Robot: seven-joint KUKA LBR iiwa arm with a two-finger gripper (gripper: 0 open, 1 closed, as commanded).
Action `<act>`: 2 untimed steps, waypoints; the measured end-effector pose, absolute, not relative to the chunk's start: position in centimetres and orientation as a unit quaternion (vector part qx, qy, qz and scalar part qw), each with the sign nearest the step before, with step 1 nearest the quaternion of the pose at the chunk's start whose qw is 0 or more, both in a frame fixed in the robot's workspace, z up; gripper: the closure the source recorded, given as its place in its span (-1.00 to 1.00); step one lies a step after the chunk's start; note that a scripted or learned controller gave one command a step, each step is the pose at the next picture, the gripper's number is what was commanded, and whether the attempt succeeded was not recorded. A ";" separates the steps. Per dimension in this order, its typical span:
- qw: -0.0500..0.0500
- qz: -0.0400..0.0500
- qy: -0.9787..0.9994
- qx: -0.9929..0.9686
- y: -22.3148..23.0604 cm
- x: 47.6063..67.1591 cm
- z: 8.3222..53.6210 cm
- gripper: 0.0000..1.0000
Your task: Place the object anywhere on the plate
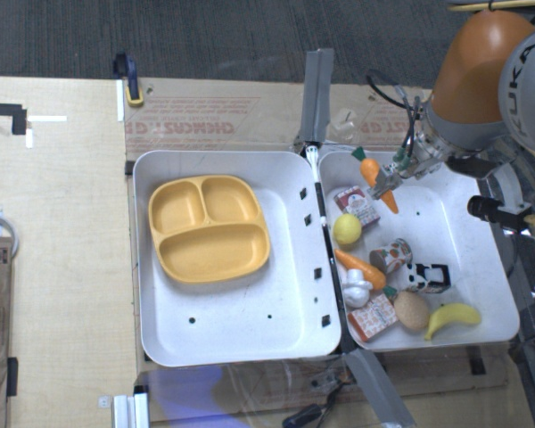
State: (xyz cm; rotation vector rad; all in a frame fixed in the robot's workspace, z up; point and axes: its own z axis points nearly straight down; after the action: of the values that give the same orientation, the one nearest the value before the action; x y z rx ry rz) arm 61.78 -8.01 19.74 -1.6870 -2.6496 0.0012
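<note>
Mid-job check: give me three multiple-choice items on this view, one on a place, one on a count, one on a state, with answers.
1. Where does the yellow plate lie?
A. In the left bin
B. In the right bin
C. On the bare bench

2. How many compartments does the plate have?
A. Two
B. Three
C. Four

3. What lies on the plate now?
A. A carrot
B. A banana
C. Nothing yet

Answers:
1. A, it rests toward that bin's upper left.
2. B, two small ones sit above one long one.
3. C, the carrot by the tool, the banana and the other things are all in the right bin.
</note>
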 end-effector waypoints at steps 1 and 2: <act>0.001 0.000 -0.881 -0.473 -3.1 55.8 19.3 1.00; 0.000 0.000 -0.922 -0.387 -3.2 58.1 21.3 1.00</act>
State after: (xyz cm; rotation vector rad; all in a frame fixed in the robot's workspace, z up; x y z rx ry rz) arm 58.12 -3.20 21.29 -1.2164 -2.8968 0.0010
